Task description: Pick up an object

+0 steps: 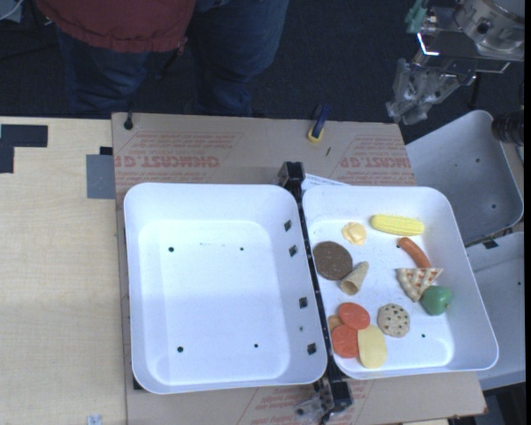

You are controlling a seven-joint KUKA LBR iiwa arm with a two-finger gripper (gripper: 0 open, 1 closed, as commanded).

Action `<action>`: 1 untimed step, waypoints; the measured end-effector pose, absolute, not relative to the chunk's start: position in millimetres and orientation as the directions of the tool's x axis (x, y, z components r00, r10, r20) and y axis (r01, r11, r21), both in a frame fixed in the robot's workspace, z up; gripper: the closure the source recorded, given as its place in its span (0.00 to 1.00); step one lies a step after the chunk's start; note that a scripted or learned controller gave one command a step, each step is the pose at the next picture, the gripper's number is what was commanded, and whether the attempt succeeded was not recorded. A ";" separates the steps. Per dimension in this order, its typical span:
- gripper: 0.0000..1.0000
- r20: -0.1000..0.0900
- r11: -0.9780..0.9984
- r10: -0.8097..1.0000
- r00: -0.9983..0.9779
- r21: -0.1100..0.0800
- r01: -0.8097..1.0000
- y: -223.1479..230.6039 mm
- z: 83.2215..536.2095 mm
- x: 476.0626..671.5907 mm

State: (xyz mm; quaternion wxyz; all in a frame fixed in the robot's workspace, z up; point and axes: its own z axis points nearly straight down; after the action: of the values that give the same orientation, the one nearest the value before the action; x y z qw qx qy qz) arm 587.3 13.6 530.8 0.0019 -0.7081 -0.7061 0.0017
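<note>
Fingers high above right bin, toys well below.

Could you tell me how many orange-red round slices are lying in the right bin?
2. One orange-red slice lies near the bin's lower left, just left of the speckled cookie. The second slice sits directly below it, touching it and partly tucked under the yellow piece.

Toy foods in right bin; hand high above bench corner.
</note>
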 end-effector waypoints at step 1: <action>1.00 -0.001 -0.001 1.000 0.001 -0.016 1.000 12.6 402.5 552.4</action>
State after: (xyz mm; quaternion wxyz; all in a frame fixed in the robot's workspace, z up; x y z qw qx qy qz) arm 552.4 12.6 402.5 0.0052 -0.7074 -0.7067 0.0057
